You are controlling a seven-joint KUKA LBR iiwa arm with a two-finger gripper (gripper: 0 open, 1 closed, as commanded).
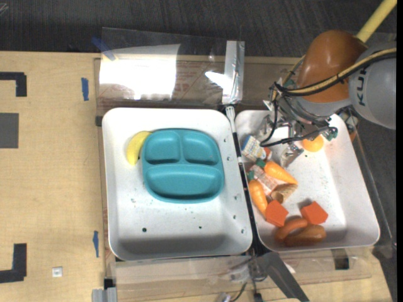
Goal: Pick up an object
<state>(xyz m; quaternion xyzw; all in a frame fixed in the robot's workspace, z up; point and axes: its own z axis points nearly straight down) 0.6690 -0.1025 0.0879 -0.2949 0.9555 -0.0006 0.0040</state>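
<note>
hovering over the right bin, the tool hangs above a carrot; whether it is open cannot be told.

Left bin and counter markings

A tan counter carries a shallow white left bin. A teal divided plate lies flat in the bin's upper half, with two small compartments on its 12 o'clock side and one long compartment on its 6 o'clock side. A yellow banana sits at the plate's 9 o'clock edge, partly tucked beneath it. A glossy clear plastic sheet lies at 12 o'clock from the bin, catching a glare. Well apart at 9 o'clock are black tape corners, a grey square and a blue tape strip. A small white square lies near 7 o'clock.
</note>
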